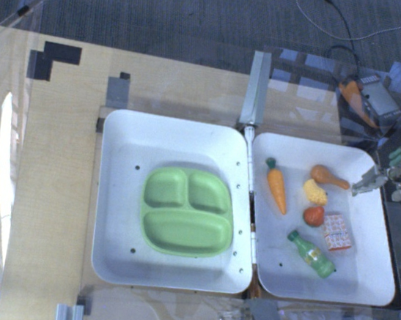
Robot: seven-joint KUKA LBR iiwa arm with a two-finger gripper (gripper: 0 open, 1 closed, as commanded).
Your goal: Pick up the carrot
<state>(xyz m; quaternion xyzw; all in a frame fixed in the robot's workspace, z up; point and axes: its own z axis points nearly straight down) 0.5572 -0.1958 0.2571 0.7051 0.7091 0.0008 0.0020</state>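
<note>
Green glass-look bottle (pixel 311 254) lies nearest in the right bin (pixel 382 292), with a patterned packet (pixel 337 232) and red tomato (pixel 314 215) just behind. Farther back the carrot (pixel 277 188) lies near the bin's left wall, green top away. My gripper (pixel 380 181) hangs at the right rim beside the drumstick (pixel 329 178); I cannot tell my fingers' state. A green divided plate (pixel 186 213) sits in the left bin (pixel 109 254)

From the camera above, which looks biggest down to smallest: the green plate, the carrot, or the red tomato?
1. green plate
2. carrot
3. red tomato
</note>
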